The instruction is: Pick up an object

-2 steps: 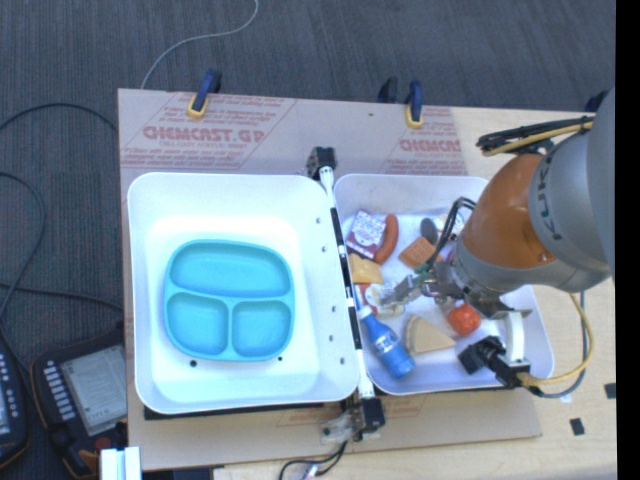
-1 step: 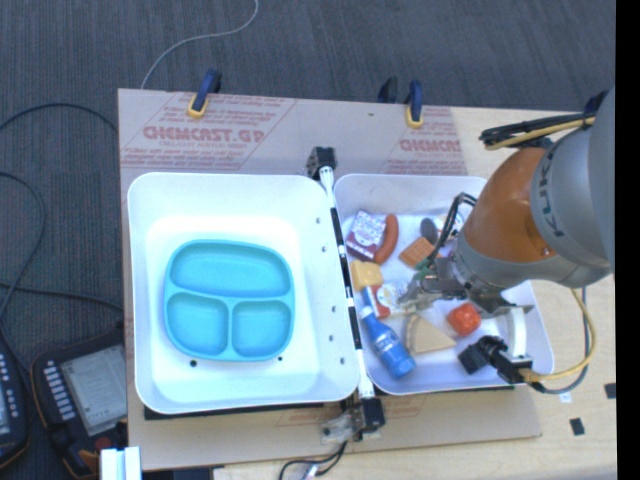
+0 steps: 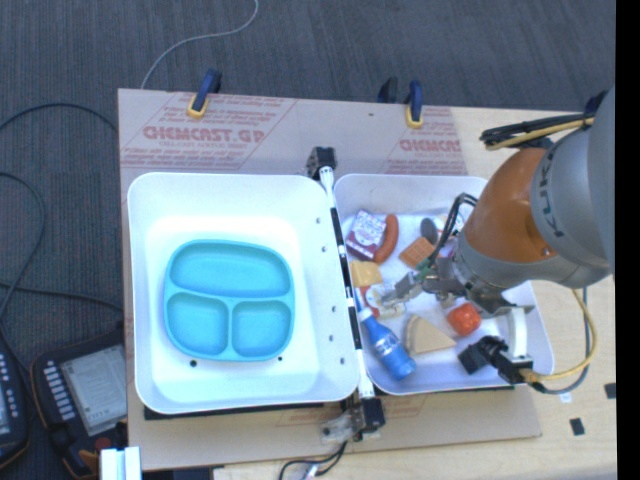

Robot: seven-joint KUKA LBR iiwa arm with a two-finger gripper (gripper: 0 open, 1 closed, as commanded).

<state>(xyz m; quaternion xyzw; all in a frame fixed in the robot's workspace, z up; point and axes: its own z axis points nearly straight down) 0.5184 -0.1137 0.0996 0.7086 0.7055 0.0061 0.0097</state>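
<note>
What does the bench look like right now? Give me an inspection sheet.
Surface: cardboard board clamped at the back, bearing two white bins.
Job's things: right bin holds bottle, wedge, red ball, sausage, purple packet.
Clutter: blue tray in left bin.
Tool: tool low in the right bin, nothing seen held.
Cables: yellow one at the right bin; white one on the floor.
Surroundings: grey carpet; pendant.
</note>
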